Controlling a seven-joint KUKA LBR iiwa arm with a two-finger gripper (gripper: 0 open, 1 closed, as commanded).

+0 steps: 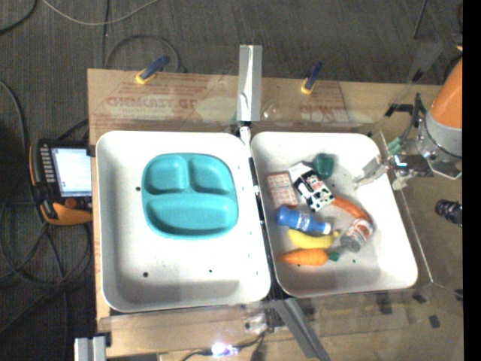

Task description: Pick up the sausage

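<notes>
Gripper (373, 170) at the right bin's (402, 273) 2 o'clock rim, fingers apart, empty. Sausage (352, 207), probably that orange-red piece, crowds other toys, so your approach looks tight.

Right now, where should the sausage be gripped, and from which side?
Grip the sausage at its middle, from above, closing across its width. It lies flat and slanted; a box crowds its upper end and a jar its lower end, so the middle looks freest.
</notes>
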